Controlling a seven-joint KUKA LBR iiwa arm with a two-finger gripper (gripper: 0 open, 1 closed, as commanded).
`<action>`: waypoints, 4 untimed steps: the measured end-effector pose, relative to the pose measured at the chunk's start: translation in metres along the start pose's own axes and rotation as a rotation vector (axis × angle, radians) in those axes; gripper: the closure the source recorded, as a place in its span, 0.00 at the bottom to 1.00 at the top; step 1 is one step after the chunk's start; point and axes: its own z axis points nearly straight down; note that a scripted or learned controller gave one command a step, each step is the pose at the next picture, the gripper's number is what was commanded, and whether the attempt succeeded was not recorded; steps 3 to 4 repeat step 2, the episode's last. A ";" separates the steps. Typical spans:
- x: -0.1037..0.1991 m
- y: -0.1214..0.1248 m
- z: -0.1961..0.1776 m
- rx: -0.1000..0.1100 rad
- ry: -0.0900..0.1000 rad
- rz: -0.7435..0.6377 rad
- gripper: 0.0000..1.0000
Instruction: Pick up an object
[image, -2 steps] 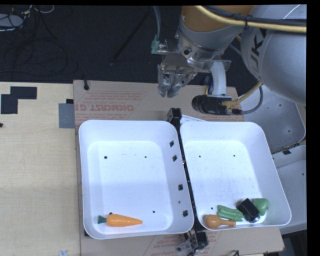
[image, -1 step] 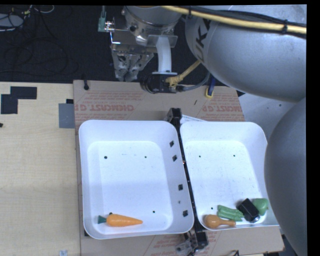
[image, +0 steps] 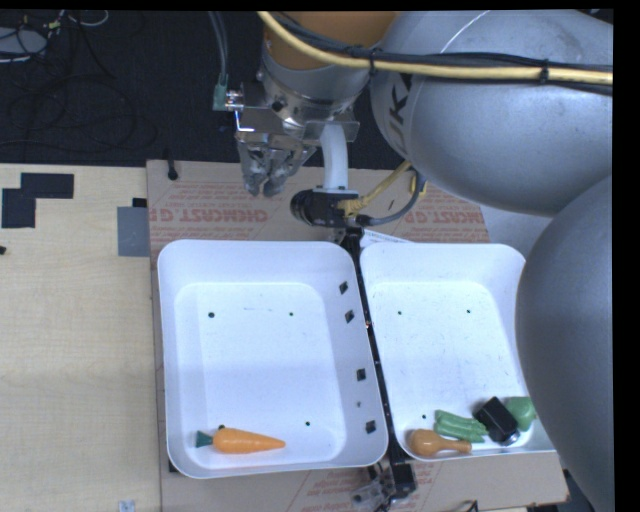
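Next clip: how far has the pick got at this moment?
Nothing looks picked yet. The hand sits high above the far edge of the left bin, with no object between its fingers. The toy carrot lies on that bin's near floor. In the right bin's near corner lie an orange pear-shaped piece, a green pod, a black block and another green piece. Descent, grasp and lift remain.
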 end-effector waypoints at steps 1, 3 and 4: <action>-0.044 0.001 0.083 0.002 -0.001 0.003 1.00; -0.096 0.001 0.128 -0.001 0.000 0.004 1.00; -0.096 0.001 0.128 -0.001 0.000 0.004 1.00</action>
